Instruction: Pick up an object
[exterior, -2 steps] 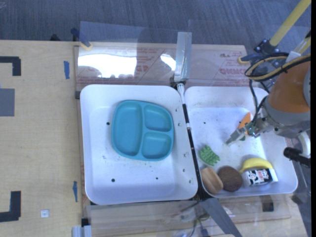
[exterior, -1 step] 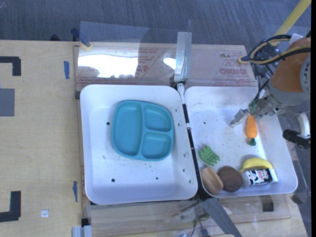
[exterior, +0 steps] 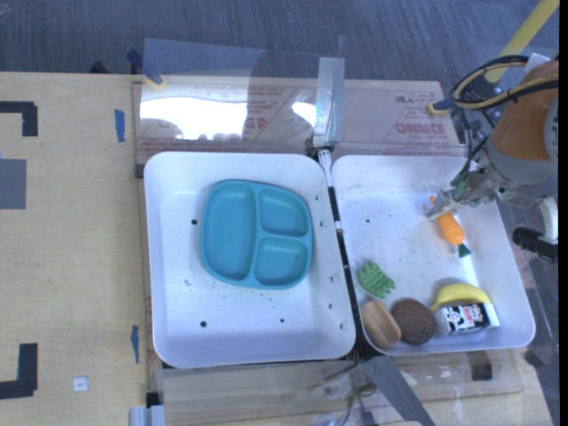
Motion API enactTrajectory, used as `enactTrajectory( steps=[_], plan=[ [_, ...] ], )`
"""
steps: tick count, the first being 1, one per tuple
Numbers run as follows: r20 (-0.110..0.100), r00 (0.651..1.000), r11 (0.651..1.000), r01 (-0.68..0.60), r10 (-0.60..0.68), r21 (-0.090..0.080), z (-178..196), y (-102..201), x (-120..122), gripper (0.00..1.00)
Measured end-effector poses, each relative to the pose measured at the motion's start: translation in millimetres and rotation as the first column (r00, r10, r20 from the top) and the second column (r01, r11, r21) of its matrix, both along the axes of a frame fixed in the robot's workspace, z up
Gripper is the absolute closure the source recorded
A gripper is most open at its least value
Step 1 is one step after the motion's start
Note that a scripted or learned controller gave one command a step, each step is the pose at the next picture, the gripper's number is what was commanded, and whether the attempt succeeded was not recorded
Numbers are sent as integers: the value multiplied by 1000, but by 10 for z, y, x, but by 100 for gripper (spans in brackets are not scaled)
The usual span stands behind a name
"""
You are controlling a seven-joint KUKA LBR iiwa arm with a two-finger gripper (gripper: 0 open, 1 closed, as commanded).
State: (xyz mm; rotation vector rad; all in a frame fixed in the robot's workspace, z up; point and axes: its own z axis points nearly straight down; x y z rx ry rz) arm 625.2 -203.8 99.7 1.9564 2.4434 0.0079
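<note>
Counter (exterior: 62, 238), two white bins side by side; left bin (exterior: 169, 327) holds a blue divided tray (exterior: 256, 234), nothing on it; right bin (exterior: 515, 264) holds the pickable items: a carrot (exterior: 452, 230) near the far right side, a green leafy piece (exterior: 376, 280) near the middle, and along the near wall a bread roll (exterior: 381, 323), a brown round (exterior: 414, 319), a banana (exterior: 461, 292) and a cow-print carton (exterior: 466, 318), the last two touching. Gripper (exterior: 448, 201) low in the right bin's far corner, just beside the carrot's upper end; how wide it stands cannot be told, nor whether it has hold of anything. Progress, as judged: approach made, carrot the likely target; every item lies on the bin floor; grasp and lift not yet done.
</note>
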Motion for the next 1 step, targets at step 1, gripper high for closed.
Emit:
enactTrajectory(
  steps=[1],
  plan=[
    [1, 999, 999, 44, -44, 3, 1255, 738, 16, 100]
  ],
)
